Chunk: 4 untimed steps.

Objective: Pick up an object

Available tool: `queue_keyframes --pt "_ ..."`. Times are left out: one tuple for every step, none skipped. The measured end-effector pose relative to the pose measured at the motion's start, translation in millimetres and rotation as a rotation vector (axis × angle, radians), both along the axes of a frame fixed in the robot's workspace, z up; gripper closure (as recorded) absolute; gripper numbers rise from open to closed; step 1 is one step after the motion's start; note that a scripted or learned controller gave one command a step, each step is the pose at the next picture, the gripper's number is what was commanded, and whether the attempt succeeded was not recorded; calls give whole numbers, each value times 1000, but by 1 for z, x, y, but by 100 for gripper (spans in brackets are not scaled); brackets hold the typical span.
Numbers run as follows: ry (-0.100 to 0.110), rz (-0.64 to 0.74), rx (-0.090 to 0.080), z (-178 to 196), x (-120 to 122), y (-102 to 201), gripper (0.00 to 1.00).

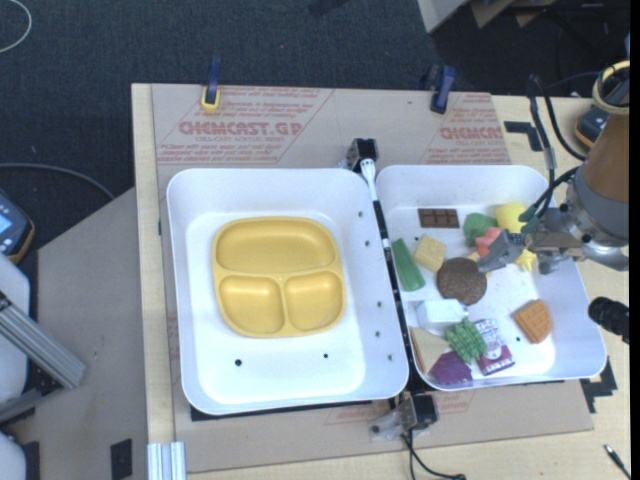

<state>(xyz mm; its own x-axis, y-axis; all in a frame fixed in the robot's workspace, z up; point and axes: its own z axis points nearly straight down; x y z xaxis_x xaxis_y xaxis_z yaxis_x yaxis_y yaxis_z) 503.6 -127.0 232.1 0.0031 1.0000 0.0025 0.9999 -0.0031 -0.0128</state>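
The right bin (pixel 570 353) holds several small toy foods. Among them are a brown chocolate bar (pixel 438 218), a yellow lemon (pixel 511 214), a green piece (pixel 478 224), a pink-red piece (pixel 488 239) and a round brown cookie (pixel 461 281). An orange waffle (pixel 533 320) lies nearer the front right. My gripper (pixel 508 251) reaches in from the right and hangs low over the bin's upper middle, just right of the pink-red piece and above the cookie. No object is visibly held.
The left bin (pixel 190 268) holds a yellow divided plate (pixel 277 274). Also in the right bin are a pale cheese block (pixel 430 252), a long green piece (pixel 406 265), a green leafy piece (pixel 465 338), a purple piece (pixel 451 370) and a red-white packet (pixel 494 350).
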Motion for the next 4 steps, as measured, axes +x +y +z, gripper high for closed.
queue_keyframes --pt "-13 3 -2 6 3 0 0" --pt "-6 2 0 -46 4 11 0" --pt "-6 3 1 -91 6 18 0" --pt "-32 2 0 -136 13 20 0"
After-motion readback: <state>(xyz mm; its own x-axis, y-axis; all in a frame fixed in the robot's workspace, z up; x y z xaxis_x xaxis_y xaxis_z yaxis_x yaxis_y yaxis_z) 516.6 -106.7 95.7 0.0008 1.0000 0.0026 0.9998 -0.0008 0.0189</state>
